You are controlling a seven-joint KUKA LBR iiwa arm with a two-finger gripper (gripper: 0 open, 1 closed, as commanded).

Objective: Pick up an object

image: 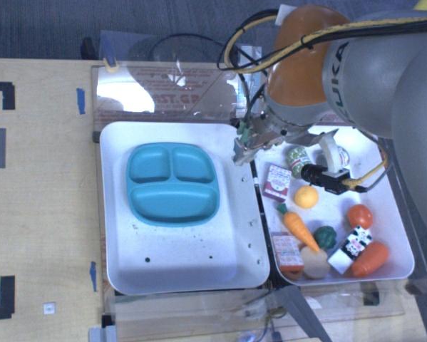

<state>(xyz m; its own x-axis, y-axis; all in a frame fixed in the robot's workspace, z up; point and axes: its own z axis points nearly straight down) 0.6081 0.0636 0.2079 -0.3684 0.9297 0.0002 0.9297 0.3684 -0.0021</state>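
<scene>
Right bin (398, 219) is sitting packed, left bin (120, 262) carrying just a blue divided plate (173, 183).
Carrot (300, 230), orange ball (306, 197) and pink carton (277, 182) are lying near the tool (247, 147), which is hovering over the bins' shared edge; can't tell its state.

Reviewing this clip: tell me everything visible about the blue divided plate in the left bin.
The blue divided plate is a turquoise, rounded-rectangle tray, plastic by its look, with three compartments: two smaller ones on its far side, one wide one nearer. It lies flat, right side up, on the left bin floor, toward the far left. Nothing rests in it or touches it.
</scene>
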